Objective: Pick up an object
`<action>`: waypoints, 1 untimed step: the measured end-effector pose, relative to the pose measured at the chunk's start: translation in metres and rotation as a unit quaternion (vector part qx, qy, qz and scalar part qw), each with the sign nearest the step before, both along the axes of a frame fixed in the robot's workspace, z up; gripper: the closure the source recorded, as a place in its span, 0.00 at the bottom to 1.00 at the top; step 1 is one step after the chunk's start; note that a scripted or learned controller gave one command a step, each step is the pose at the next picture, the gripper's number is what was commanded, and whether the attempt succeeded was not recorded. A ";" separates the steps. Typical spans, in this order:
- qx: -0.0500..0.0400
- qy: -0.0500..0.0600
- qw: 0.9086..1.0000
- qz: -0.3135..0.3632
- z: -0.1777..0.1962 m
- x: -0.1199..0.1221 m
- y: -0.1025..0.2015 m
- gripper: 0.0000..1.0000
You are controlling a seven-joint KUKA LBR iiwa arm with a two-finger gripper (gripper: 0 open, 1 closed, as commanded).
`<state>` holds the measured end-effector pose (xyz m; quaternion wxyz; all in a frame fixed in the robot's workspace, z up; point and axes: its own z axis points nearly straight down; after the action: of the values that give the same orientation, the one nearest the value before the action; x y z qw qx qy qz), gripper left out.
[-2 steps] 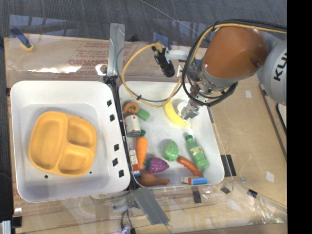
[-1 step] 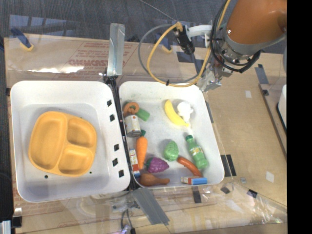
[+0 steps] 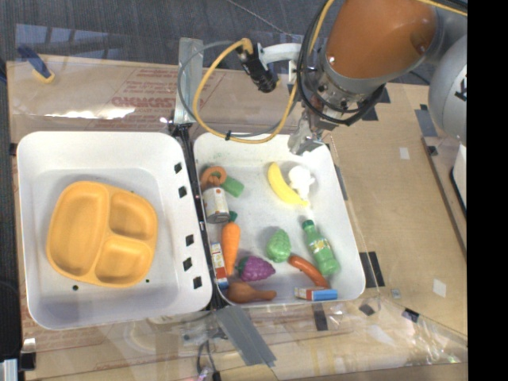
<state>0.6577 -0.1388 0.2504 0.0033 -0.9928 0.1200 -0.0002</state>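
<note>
Banana [image 3: 279, 186] in right bin [image 3: 343, 213], near back wall, just under gripper [image 3: 308, 143] | risk: could slip off curved skin, or bump white lump [image 3: 302, 179] touching it | look: yellow, bent, smooth, toy-like | gripper: cannot tell if apart or together | holds nothing seen

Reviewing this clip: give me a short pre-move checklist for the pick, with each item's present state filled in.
1. Gripper over the right bin: ok, at its far edge.
2. Object lined up below: ok, banana and white piece lie closest.
3. Target separated from neighbours: not ok, banana touches the white piece.
4. Nothing held yet: cannot tell.
5. Yellow cable away from the toys: ok.
6. Yellow tray out of the way: ok, left bin.
</note>
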 end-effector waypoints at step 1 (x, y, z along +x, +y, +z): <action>-0.001 0.002 0.999 -0.046 0.020 -0.001 0.090 1.00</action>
<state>0.6565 -0.0484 0.2708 0.0018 -0.9863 0.1651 0.0019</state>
